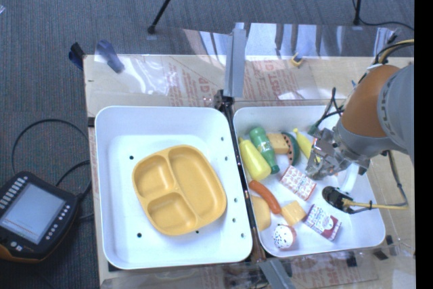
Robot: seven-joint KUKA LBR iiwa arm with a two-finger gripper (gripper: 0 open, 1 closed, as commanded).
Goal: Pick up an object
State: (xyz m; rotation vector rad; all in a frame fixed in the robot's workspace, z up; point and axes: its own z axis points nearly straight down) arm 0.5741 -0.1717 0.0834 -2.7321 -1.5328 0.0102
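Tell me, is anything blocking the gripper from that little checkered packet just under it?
Nothing visible does. The gripper hangs in the right bin right beside the checkered packet, with no toy between them; the banana and red-and-white carton lie off to the sides.

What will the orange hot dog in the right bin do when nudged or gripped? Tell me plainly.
The orange hot dog is long and round-sided, so it will probably roll sideways if pushed across its length. It looks smooth and glossy, so the gripper may slip unless it closes across the narrow width. It looks like a light plastic toy, likely stiff.
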